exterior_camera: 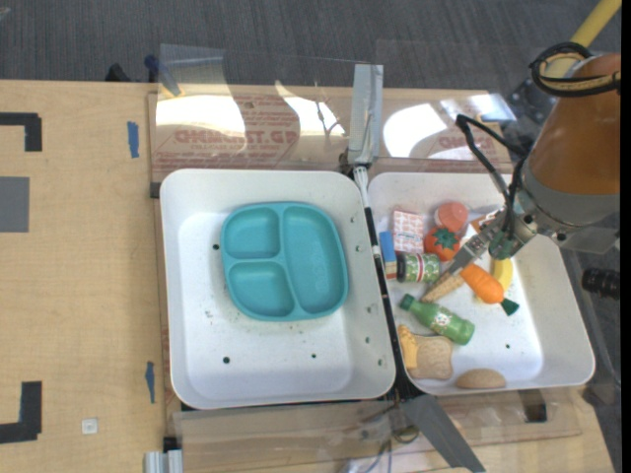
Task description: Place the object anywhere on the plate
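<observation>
A teal plate (pixel 285 260) with three compartments lies in the left bin (pixel 187 294); nothing rests on it. My gripper (pixel 476 247) hangs low over the middle of the right bin (pixel 562 348), among a cluster of toy foods. Just left of it sits a red pepper (pixel 441 243). An orange carrot (pixel 484 284) lies just below it, and a tan stick (pixel 443 286) slants away under it. A red tomato (pixel 452 214) lies just behind. I see nothing lifted clear of the bin.
The right bin also holds a white and pink packet (pixel 407 228), a green and red can (pixel 418 267), a green bottle (pixel 440 321), a yellow piece (pixel 505 270), a tan biscuit (pixel 429 355) and a tan oval (pixel 480 378). A metal divider (pixel 372 254) separates the bins.
</observation>
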You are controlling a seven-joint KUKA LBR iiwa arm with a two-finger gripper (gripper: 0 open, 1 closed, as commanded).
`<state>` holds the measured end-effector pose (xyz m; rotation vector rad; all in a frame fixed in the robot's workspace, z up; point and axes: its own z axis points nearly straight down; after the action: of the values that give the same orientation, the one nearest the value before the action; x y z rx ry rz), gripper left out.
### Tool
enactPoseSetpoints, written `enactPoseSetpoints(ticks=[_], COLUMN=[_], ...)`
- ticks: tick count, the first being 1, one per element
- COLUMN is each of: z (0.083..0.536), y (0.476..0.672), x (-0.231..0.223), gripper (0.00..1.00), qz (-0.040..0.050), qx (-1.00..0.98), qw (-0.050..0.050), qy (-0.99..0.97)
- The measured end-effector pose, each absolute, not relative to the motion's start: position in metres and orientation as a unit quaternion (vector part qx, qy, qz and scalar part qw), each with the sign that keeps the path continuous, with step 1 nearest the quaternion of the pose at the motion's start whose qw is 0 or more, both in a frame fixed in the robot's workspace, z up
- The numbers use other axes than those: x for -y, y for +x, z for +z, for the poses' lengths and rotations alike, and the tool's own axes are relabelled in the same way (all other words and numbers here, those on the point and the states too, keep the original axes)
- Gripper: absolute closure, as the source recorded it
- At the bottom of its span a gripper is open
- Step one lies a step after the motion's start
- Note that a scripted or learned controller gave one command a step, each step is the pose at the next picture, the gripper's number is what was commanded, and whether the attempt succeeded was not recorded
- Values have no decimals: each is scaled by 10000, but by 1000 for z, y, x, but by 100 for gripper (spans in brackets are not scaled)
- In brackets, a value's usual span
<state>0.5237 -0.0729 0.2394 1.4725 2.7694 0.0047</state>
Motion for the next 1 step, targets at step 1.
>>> enactPoseSetpoints(ticks=[1], z=[232], y=[550], x=[5], gripper=[100], qz=[8], qx=[-9272], qw=[19], qy=[3746])
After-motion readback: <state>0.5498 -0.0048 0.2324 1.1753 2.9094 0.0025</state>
